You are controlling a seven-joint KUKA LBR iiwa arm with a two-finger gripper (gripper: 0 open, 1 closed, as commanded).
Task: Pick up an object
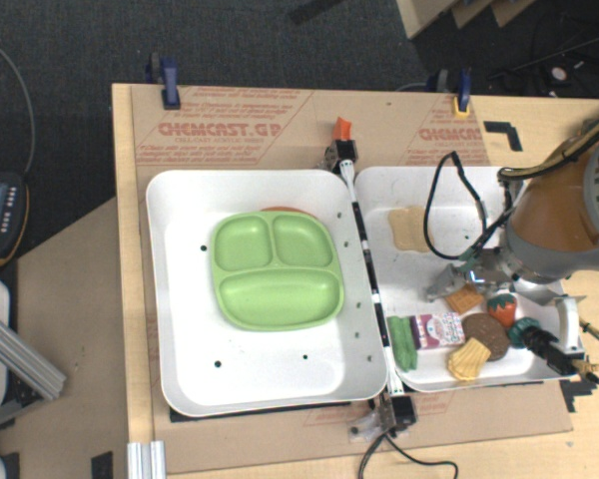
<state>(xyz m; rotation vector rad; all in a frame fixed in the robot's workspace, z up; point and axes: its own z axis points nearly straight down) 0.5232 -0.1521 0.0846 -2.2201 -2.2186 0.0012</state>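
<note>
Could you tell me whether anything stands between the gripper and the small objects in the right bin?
Nothing visible does. The gripper sits low in the right bin, right beside the tan cracker-like piece and brown cookie.

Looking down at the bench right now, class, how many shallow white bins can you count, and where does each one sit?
2. One shallow white plastic bin sits on the left, holding a green divided plate. The other white bin sits right beside it, holding small objects under the arm; some may be hidden.

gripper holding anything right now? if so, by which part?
Cannot tell. The gripper is down among small toy food pieces in the right white bin.
</note>
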